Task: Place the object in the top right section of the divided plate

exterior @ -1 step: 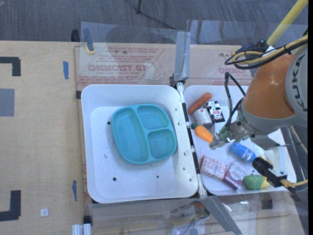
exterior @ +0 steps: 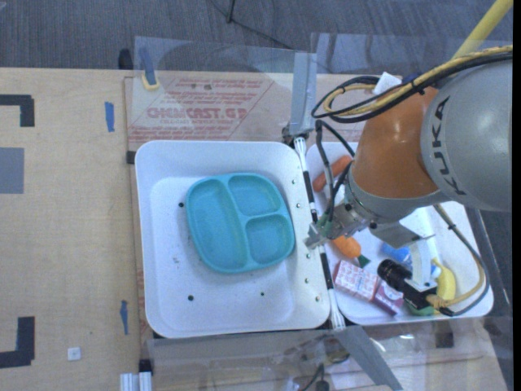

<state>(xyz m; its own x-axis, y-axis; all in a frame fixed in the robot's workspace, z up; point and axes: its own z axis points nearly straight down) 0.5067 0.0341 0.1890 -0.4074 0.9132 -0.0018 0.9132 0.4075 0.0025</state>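
- Over the right bin (exterior: 348, 308), the grey and orange arm (exterior: 399, 161) reaches in, its claw (exterior: 326, 233) low by the wall shared with the left bin (exterior: 163, 163).
- Whether the claw is released or clenched cannot be told from this angle.
- An orange object (exterior: 348, 247) lies in the right bin just beside the claw; nothing shows it gripped.
- Near it lie a pink patterned box (exterior: 356, 279), a blue item (exterior: 396, 255) and a banana (exterior: 444, 282).
- A second orange-red piece (exterior: 330, 172) sits further up that bin, partly hidden by the arm.
- The teal divided plate (exterior: 220, 226) rests in the left bin, well apart from the orange object.
- Both bins stand on the wooden counter (exterior: 65, 218).
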